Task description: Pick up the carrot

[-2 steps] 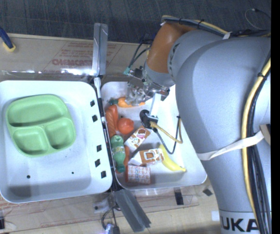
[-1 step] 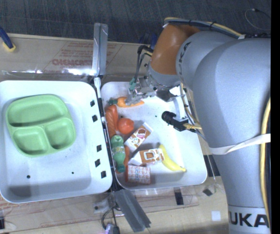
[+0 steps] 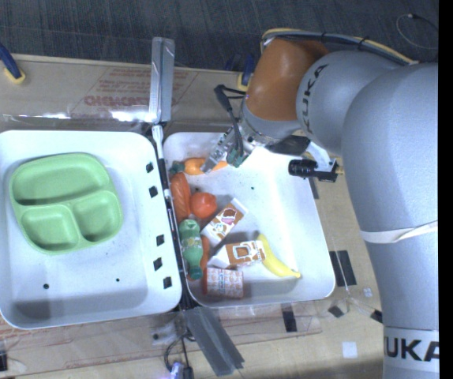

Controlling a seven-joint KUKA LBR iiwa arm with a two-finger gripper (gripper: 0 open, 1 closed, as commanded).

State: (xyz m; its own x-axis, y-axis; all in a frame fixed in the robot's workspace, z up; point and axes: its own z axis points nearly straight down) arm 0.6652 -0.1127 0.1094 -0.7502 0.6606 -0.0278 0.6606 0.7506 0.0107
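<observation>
The grey arm [image 3: 384,133] loomed closest. Its gripper [image 3: 228,150] hung at the right bin's [image 3: 305,235] far-left corner, fingers pinching the carrot [image 3: 199,164]. That grip looked shallow; the carrot might slip back among the crowded food items [image 3: 222,243].

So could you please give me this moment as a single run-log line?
gripper: at top of right bin, over small orange carrot | grasp: unclear | green tray: left bin
</observation>
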